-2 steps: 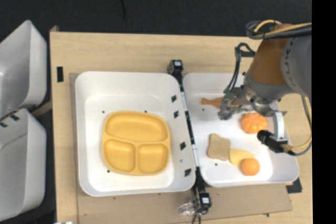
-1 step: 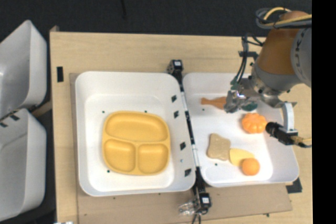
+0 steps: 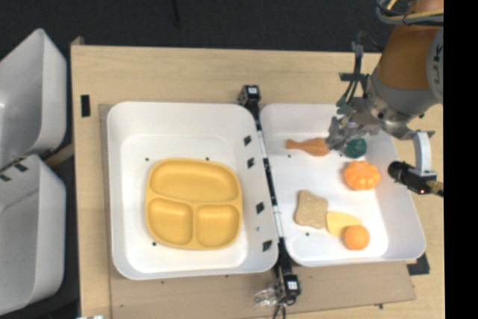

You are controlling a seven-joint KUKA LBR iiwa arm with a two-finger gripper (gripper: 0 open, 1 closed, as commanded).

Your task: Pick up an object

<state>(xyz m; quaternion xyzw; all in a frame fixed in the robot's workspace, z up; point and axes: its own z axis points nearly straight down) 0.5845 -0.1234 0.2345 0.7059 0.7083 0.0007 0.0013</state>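
The tabletop point(image 3: 172, 75) carries two bins so items can pass between them. The left bin point(image 3: 127, 131) holds a yellow divided plate point(image 3: 194, 202). In the right bin point(image 3: 399, 224), the gripper point(image 3: 345, 132) is lowered over a teal object point(image 3: 357, 148) beside the drumstick point(image 3: 308, 146), apparently to grasp it; how its fingers stand cannot be told.

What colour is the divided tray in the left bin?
Yellow tray, clearest in the camera view.

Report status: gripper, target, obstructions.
Gripper low in the right white bin, over the far end. Small teal object and orange-brown drumstick-shaped toy right beside it; grasp unconfirmed. Orange pumpkin-shaped toy close by.
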